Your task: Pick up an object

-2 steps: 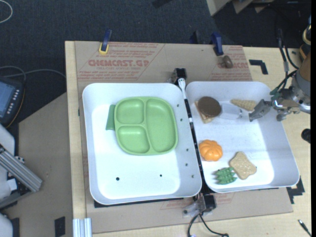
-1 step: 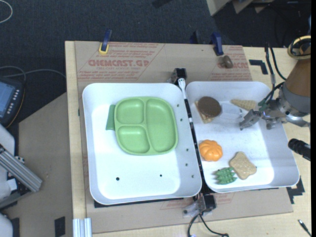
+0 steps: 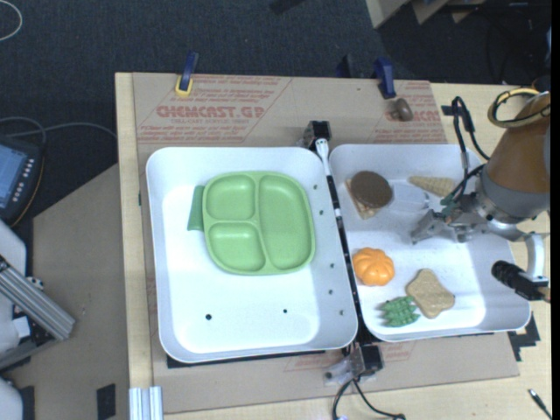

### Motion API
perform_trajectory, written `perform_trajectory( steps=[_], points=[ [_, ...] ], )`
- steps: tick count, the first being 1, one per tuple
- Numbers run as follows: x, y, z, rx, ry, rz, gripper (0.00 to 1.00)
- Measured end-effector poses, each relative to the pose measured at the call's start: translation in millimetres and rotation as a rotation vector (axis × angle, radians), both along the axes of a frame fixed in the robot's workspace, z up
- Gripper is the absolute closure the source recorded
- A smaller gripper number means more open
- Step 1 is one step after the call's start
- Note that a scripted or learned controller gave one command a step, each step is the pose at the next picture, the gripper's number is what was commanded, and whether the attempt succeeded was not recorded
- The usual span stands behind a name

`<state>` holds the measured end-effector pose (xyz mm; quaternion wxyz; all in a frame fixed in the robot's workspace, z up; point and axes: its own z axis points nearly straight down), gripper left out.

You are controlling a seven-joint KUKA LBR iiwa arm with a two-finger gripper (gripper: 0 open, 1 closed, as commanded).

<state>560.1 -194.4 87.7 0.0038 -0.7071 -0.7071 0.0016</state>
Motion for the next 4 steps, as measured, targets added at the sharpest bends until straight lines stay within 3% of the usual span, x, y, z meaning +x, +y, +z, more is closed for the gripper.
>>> perform_trajectory(
  steps=[1, 3, 4],
  points=[
    [1.9, -1.3, 14.5, -0.004, -0.008, -0.001, 1.0],
    [2.5, 1.7, 122.2, -0.006, -0.015, 0.001, 1.0],
    [3.5, 1.5, 138.6, -0.005, -0.012, 0.001, 1.0]
  ],
)
